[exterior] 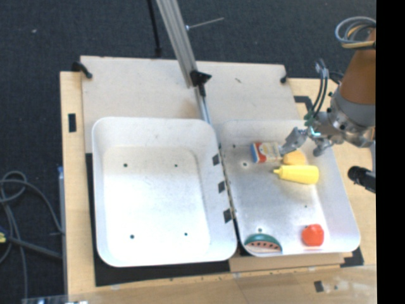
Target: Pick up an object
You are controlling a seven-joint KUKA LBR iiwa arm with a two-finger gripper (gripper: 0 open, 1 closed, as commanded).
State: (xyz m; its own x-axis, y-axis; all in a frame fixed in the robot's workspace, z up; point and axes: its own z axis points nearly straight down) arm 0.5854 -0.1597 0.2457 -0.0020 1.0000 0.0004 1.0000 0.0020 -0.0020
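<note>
In the right bin [329,223] we see four loose things. A yellow bottle-shaped object [297,174] lies on its side near the bin's far right part, with a smaller orange-yellow piece [293,158] touching it on the far side. Just to the left of those lies a small carton with red, white and blue print [264,151]. At the near edge sit a watermelon-slice toy [262,244], resting against the rim, and a red-orange round object [312,235] a little to its right; these two are well apart from the yellow group.

The end effector [308,142] hangs just above the far right part of this bin, close over the orange-yellow piece. We make out its two fingers spread apart, one toward the carton and one toward the bin's right rim, with nothing between them.

The arm [359,84], grey with its orange band, comes in from the right. The left bin [101,132] lies beside the right one, the two rims touching. Both rest on the light wooden desk [139,84], and a slanted metal rail [177,33] rises from the far side between them.
</note>
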